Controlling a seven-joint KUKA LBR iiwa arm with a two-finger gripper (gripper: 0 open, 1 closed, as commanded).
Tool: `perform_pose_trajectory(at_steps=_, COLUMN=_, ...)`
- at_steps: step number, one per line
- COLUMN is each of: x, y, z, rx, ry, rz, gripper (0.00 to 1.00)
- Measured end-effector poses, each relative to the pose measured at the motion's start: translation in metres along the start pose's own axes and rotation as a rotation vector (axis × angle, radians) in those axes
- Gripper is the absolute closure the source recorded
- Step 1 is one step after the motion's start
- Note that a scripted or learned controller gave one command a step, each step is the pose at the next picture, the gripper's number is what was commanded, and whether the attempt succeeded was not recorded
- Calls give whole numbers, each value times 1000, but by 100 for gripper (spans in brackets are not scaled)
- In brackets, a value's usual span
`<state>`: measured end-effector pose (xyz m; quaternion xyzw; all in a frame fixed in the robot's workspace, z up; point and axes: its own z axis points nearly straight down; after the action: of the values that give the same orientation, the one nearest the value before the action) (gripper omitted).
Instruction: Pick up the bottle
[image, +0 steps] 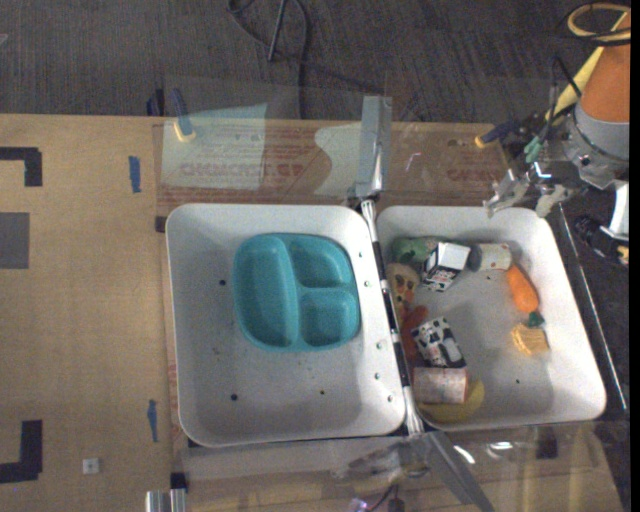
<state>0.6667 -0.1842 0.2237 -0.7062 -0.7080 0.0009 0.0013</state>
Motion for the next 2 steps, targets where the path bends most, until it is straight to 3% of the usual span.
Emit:
perform_pose_trajectory(at_steps=1, x=79, y=-10, z=7, rx=3, ry=0, rz=371, gripper=0)
perform_pose_trajectory(at_steps=2, x=145, y=-67, z=-176, rx=0, ry=-3, rz=404, gripper=0)
